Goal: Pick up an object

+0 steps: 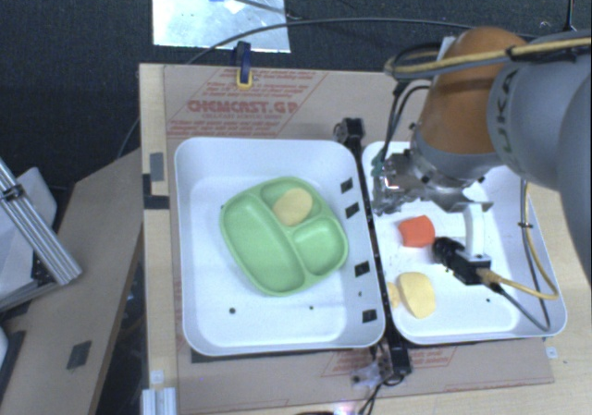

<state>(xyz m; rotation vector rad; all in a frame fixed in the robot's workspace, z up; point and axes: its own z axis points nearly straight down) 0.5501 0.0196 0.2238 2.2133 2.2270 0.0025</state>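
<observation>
You'll find the claw over the right bin, the block just beside it, and the divided plate well left, in the left bin.

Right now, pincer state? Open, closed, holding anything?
Pincer: over the right bin, above the orange block; open or closed cannot be told, and nothing is seen in it.

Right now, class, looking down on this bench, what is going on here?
A grey robot arm reaches in over the right bin, its gripper low near that bin's left wall. An orange block and a yellow piece lie loose on the bin floor, nothing lifted yet. In the left bin sits a green divided plate with a yellow item in one compartment.
</observation>
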